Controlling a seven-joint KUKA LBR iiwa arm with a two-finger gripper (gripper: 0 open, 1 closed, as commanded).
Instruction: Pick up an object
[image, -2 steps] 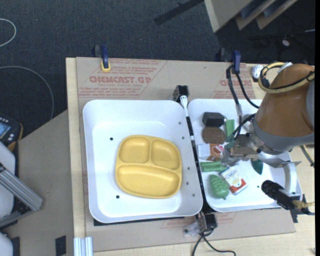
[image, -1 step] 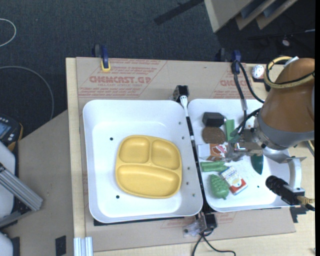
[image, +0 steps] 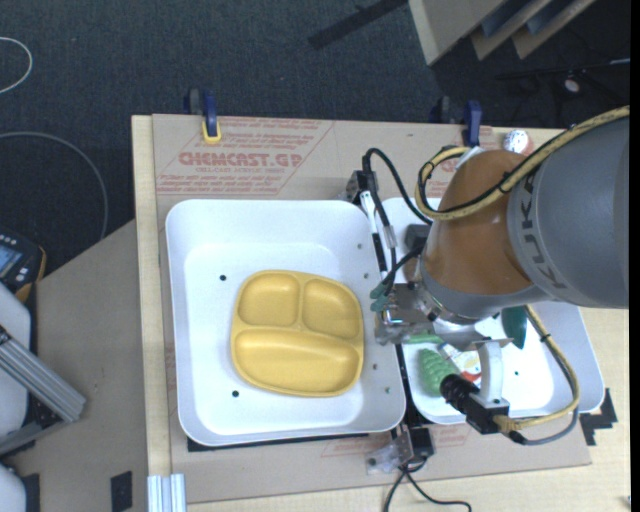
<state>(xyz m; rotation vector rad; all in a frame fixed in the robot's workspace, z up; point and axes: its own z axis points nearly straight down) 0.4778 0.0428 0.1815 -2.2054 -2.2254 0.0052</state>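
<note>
Nearest the camera, a green object (image: 432, 367) is lying in the right bin (image: 575, 380), beside small red and white items (image: 466, 366). The arm (image: 520, 225) is hanging low over that bin, blocking the gripper (image: 400, 318); can't tell its state. Nothing is showing as lifted, so I'm judging the pick not yet done. In the left bin (image: 200, 300), a yellow divided tray (image: 298, 333) is sitting flat. Farther back, the cardboard bench top (image: 250, 150).

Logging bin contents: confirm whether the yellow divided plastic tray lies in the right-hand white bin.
No. The yellow divided plastic tray lies flat in the left white bin, while the grey arm hangs over the right white bin.
</note>
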